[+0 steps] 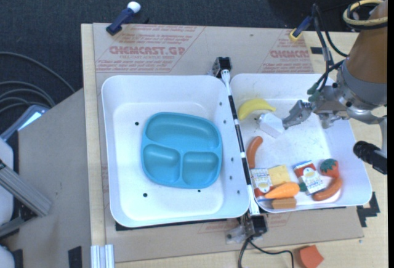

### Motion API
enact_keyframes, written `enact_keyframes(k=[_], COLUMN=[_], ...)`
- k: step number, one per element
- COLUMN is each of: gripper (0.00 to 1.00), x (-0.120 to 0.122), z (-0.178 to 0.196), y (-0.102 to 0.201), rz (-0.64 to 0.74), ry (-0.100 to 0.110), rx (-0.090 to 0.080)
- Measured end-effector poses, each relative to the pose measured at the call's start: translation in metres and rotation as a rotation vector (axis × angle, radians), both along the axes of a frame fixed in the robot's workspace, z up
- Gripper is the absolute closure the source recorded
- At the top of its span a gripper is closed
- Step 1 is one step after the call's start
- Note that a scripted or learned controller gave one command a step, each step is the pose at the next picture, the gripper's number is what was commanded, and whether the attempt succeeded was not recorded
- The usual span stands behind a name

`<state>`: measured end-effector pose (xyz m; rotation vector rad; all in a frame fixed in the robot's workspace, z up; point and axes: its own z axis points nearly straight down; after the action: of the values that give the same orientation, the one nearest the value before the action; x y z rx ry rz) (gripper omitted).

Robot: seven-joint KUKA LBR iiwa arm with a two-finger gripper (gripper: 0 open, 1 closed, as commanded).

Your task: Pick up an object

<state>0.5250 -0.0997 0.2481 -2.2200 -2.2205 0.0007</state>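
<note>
Arm (363,69): reaches in low over right bin (360,156). Gripper (280,123): grip state unclear; banana (255,107) just beside.

Arm (369,69) cut off at right edge; packet (261,179) print too small to read.

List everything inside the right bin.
The right bin holds a banana, a white piece, two sausages, a carrot, a cheese slice and small packets. The gripper covers what lies beneath it.
</note>
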Motion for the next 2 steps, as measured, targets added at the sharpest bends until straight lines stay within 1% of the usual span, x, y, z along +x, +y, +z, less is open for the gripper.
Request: enact_keyframes(k=[1, 2], gripper=[0.00, 0.00], x=[0.000, 0.028], z=[-0.144, -0.164], y=[-0.003, 0.008], rz=[-0.001, 0.000], ry=[0.002, -0.002], rx=[0.000, -0.001])
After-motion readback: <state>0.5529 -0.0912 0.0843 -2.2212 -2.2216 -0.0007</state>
